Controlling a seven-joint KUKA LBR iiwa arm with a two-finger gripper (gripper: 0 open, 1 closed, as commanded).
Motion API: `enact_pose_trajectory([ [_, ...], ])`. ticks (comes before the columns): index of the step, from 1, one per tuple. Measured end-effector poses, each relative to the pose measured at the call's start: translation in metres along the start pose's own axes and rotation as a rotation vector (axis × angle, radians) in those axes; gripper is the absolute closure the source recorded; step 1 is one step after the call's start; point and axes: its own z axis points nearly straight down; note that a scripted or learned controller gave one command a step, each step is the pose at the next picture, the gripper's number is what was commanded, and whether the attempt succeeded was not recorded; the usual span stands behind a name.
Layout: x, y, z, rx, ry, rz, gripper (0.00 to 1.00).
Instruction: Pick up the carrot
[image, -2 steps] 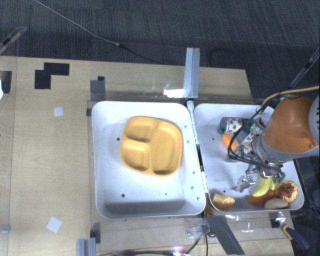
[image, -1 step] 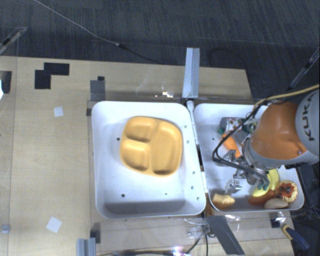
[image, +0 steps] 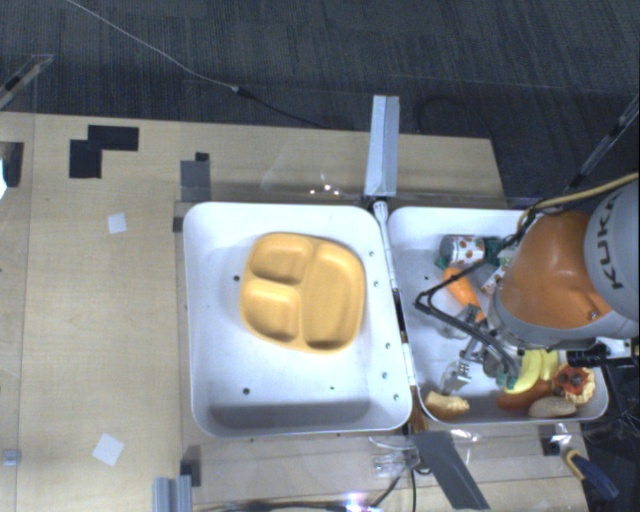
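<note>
The gripper (image: 462, 376), its jaw state impossible to tell, hangs at five o'clock of the carrot (image: 462, 290) in the right bin (image: 420, 240), so descending risks grabbing the banana (image: 540, 366).

KUKA arm (image: 590, 270) enters from right, grey body, orange band above wrist, wrist bent down over right bin's front half. Black cables loop off wrist. Gripper (image: 462, 376) low near front-left corner, metal fingers (image: 458, 380) pointing down-left.

Even overhead light, soft shadows (slight glare), mildly blurred.
</note>
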Motion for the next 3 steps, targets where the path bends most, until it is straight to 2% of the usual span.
enact_pose_trajectory([
  [1, -0.1, 0.023, 0.003, -0.002, 0.002, -0.065, 0.0],
  [2, -0.103, 0.025, -0.011, -0.004, -0.004, -0.072, 1.0],
  [3, -0.138, 0.139, -0.1, -0.009, 0.001, -0.055, 1.0],
])
